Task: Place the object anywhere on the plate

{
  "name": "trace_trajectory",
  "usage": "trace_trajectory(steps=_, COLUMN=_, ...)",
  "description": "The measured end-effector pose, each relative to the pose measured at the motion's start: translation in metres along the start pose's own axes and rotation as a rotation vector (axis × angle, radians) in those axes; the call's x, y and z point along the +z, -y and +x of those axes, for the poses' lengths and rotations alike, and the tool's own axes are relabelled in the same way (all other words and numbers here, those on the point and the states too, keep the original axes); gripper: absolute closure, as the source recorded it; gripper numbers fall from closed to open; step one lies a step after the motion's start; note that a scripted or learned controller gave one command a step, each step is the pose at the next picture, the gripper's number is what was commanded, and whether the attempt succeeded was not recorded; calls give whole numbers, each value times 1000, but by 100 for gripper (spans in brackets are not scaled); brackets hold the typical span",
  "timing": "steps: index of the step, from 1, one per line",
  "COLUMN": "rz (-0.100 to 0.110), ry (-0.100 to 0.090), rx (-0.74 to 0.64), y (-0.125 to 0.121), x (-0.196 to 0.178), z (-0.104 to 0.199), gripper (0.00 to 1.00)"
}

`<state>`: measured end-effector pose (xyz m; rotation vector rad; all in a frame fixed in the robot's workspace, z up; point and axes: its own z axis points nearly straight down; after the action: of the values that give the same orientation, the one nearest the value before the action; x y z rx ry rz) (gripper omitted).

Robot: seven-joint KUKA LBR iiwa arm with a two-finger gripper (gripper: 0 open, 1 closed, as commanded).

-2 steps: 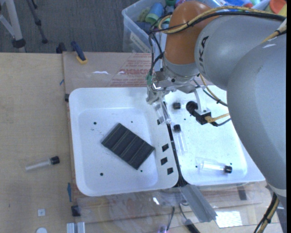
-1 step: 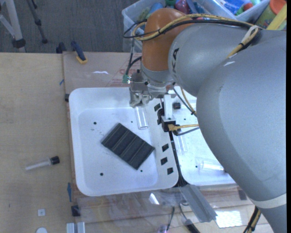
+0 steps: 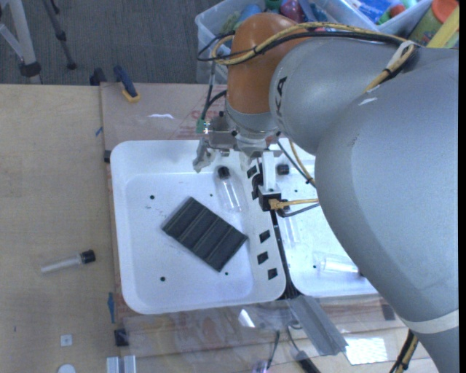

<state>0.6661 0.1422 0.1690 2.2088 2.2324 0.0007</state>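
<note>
A dark ribbed rectangular plate [image 3: 204,233] lies flat and turned at an angle in the middle of the left white bin [image 3: 138,284]. A clear tube with a black cap [image 3: 230,191] lies on the bin floor just past the plate's far right corner, apart from it. My gripper [image 3: 218,154] hangs over the far right part of this bin, right above the tube's capped end. The grey arm and its orange band [image 3: 255,44] hide the wrist and most of the right side.
The right bin [image 3: 328,288] holds another clear tube [image 3: 336,266], largely under the arm. A third capped tube [image 3: 67,262] lies on the bench left of the bins. Black markers [image 3: 263,248] line the rim between the bins. Crates of clutter [image 3: 218,22] stand behind.
</note>
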Motion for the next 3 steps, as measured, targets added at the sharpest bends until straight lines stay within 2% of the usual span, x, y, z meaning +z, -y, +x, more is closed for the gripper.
trace_trajectory(steps=1, rz=-4, ry=1, rx=-3, y=0, x=-10, z=2, gripper=100)
trace_trajectory(steps=2, rz=-4, ry=-1, rx=-291, y=-1, x=-60, z=77, gripper=100)
trace_trajectory(steps=3, rz=-6, ry=0, rx=-770, y=-2, x=-78, z=68, gripper=100)
